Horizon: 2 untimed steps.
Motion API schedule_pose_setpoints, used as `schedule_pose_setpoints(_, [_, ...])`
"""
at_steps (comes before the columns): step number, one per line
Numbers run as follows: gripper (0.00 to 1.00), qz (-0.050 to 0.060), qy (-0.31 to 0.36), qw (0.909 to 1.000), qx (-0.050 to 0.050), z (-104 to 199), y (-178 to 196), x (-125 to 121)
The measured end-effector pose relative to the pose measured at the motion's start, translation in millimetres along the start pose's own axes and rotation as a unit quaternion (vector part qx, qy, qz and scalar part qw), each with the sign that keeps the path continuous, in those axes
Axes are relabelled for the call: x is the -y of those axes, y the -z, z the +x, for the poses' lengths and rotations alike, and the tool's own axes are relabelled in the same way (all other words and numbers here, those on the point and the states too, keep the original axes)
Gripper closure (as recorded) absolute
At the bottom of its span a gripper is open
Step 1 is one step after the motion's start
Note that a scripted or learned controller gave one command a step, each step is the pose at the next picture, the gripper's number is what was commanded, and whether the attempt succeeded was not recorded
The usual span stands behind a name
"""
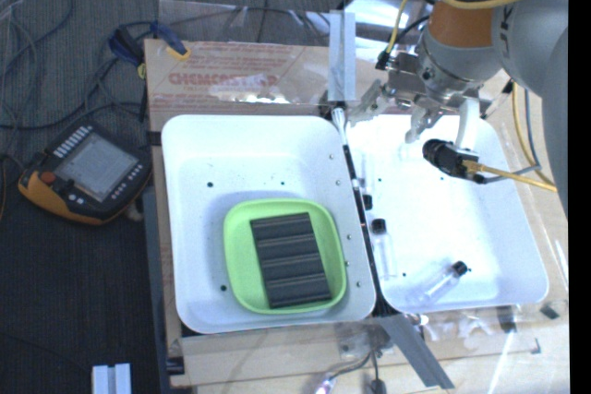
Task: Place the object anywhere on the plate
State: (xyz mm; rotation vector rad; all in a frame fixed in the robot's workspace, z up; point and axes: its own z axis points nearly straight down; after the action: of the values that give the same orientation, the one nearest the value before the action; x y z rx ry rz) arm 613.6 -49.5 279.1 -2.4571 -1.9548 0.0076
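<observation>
left bin (194, 163): white plastic, smooth, slight sheen, dark specks
right bin (503, 226): white plastic, glossy, glare washes out the back part
plate (236, 231): light green plastic, smooth, soft satin finish
dark block (291, 259) on plate: dark grey, matt, ribbed top, looks like rubber or foam
clear tube (438, 280): transparent plastic or glass, shiny, black cap
arm (536, 23): grey painted shell, smooth, semi-gloss; orange band glossy
pincer (436, 120): bare metal parts, light grey, dull shine
counter (240, 78): brownish board under clear glossy plastic sheet, wrinkled reflections
pendant (85, 173): grey and orange hard plastic, matt screen
floor (74, 309): dark carpet, rough, matt
</observation>
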Motion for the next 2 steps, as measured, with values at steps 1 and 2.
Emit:
schedule_pose_setpoints(1, [0.00,0.000,-0.013,0.9999,0.001,89.5,-8.0,-12.9])
schedule_pose_setpoints(2, [0.00,0.000,-0.025,0.9997,0.001,148.0,0.3,-22.9])
